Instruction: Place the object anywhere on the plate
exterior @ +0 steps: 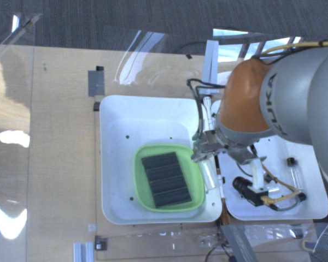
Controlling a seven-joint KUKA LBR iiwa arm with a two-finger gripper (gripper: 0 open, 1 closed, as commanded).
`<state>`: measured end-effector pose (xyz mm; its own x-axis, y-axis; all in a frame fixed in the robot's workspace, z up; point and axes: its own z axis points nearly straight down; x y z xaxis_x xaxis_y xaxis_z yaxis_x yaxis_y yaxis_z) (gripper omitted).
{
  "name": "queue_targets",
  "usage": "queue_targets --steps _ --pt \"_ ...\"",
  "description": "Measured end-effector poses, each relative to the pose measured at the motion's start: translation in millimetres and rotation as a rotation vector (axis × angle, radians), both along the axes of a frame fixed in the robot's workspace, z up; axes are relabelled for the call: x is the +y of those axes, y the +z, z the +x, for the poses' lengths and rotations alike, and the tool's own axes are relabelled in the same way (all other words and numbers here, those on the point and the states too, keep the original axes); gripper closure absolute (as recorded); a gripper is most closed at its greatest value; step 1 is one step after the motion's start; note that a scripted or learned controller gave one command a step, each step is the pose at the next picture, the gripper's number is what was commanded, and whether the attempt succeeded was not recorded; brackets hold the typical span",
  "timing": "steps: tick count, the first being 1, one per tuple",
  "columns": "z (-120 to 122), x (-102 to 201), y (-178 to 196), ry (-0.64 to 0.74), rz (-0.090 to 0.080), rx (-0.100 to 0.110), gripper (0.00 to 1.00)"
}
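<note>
Item: dark grey ribbed rectangular block, laid flat on the light green plastic plate in the left white bin. Gripper at plate's right rim; grip state cannot be told. Risk judged: plate nudged if the wrist is lowered.

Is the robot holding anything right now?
I can't tell. The arm hides its tool. The dark ridged block lies on the green plate, not held.

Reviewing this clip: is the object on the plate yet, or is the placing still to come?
Looks done: the dark ribbed block lies flat on the green plate in the left bin, inside the plate's rim. In hand: the arm's hand hangs at the plate's right edge, apart from the block. Left: apparently only pulling the arm back.
</note>
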<state>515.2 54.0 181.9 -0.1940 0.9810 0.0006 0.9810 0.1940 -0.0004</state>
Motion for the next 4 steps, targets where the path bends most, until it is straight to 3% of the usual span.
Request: queue_targets --steps 1,2,3,4 --pt "-27.7 96.1 -31.8 0.119 0.000 0.001 1.00" --pt "-27.5 95.6 -31.7 0.117 0.000 0.001 0.00" --pt "-17.4 41.0 1.1 0.064 0.000 -0.004 0.00" --pt "35.2 -19.2 7.5 0.045 -0.001 -0.004 0.00"
